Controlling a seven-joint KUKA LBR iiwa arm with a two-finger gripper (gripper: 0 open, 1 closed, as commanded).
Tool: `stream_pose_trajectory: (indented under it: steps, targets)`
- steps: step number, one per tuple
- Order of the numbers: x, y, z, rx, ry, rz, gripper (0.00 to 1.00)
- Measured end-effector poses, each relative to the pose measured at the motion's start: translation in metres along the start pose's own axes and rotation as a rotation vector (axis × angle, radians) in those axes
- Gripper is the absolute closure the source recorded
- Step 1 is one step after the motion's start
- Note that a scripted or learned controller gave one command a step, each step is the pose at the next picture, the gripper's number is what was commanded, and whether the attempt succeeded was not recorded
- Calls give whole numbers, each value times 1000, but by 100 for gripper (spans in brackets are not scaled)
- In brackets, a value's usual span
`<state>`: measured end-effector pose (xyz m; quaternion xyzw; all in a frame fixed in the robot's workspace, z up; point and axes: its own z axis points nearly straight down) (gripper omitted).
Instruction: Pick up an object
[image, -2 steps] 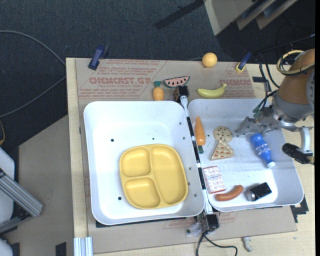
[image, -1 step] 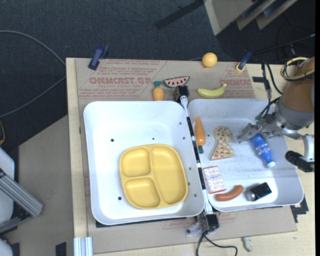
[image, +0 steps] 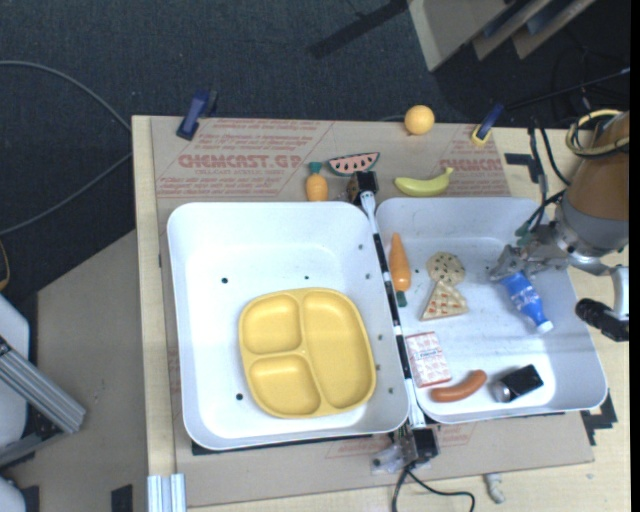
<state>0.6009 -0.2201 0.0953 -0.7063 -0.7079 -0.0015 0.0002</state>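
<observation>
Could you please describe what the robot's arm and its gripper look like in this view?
The arm enters from the right: a rounded grey body with a broad orange band above the wrist and black cables looping beside it. The gripper is a small grey metal assembly at its end. Its fine detail is too small to make out.

A yellow three-part plate (image: 305, 352) lies in the white left bin (image: 200, 250). In the white right bin (image: 480, 215) beside it: an orange carrot (image: 399, 262), a speckled tan cookie (image: 446, 266), a blue bottle (image: 524, 299), a red sausage (image: 458, 386), a black block (image: 517, 383). A yellow banana (image: 423, 183) lies above that bin on the tan bench (image: 160, 200).
</observation>
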Motion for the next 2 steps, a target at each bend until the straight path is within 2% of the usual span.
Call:
stream_pose_trajectory:
  steps: [1, 2]
  targets:
    - [61, 39, 11, 0, -3, 1, 100]
    - [133, 32, -90, -2, -2, 0, 100]
